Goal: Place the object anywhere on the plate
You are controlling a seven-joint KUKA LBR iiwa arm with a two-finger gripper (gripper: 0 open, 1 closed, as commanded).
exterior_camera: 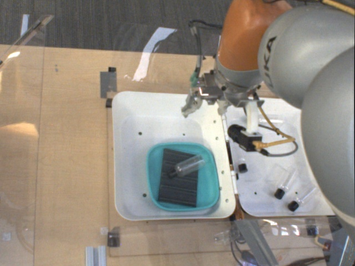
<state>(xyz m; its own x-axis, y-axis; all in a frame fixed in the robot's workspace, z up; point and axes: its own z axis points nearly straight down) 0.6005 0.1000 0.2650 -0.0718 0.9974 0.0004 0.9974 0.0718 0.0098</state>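
A clear plastic vial (188,164) is lying on the teal square plate (209,194), well apart from my gripper (206,100); whether it's clenched, I cannot tell.

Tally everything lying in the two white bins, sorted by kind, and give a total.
Teal plate: 1
Dark ridged pad on the plate: 1
Clear vials: 3, one on the pad, two black-capped in the right bin
Total: 5

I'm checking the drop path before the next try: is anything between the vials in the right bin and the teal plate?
Only the bins' adjoining walls lie between the vials and the plate, which already bears a dark pad and one vial.
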